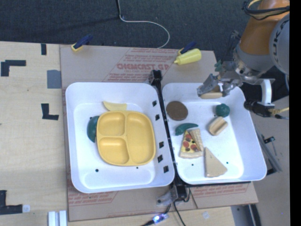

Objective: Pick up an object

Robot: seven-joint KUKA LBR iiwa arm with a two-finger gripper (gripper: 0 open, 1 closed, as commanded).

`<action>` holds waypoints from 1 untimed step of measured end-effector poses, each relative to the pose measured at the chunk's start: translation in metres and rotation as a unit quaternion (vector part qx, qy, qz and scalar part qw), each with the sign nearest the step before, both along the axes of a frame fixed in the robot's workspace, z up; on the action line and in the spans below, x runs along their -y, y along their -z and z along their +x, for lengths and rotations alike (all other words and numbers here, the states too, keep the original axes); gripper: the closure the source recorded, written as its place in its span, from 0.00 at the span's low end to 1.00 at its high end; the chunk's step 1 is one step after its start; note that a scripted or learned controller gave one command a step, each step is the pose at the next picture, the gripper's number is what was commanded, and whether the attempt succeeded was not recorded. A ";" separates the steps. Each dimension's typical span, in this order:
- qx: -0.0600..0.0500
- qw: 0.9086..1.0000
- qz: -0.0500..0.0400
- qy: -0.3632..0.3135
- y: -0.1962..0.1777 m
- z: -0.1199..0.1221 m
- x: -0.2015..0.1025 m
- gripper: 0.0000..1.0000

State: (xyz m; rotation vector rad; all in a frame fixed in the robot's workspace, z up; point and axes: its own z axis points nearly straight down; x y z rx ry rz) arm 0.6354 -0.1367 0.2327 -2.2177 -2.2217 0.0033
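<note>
The arm (263, 27) reached in from the right, and its tool (217, 87) hung over the far edge of the right bin (244, 173). A pale tan wedge (211, 95) sat between the fingers, so the tool was holding it, raised near the bin's back wall. One grey finger (206, 87) slanted down on the left of the piece; the other was harder to make out.

In the right bin lay several toy foods. A brown disc (177, 110) rested near the bin's left wall. A small teal lump (222, 109) sat just below the tool, and a tan roll (217, 125) lay just beside it, nearer the camera. A dark green leaf (186, 127) touched the top of a pizza slice (191, 143). A cream triangle (213, 164) lay at the near side, just right of the pizza.

The left bin (80, 173) held a yellow tray (126, 138) with three compartments. A pale yellow slice (114, 106) poked out behind the tray, and a dark green piece (92, 128) showed at its left edge, partly hidden under it.

Both bins stood on a cardboard sheet (122, 65) on the desk (28, 140). A yellow clamp (188, 56) gripped the sheet's far edge near the right bin, and a smaller one (81, 42) held its far left corner. A white cable (146, 25) looped over the dark floor behind.
</note>
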 end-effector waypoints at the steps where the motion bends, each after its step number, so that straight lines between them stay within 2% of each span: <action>1: 0.000 1.000 0.000 0.001 -0.001 -0.044 -0.015 1.00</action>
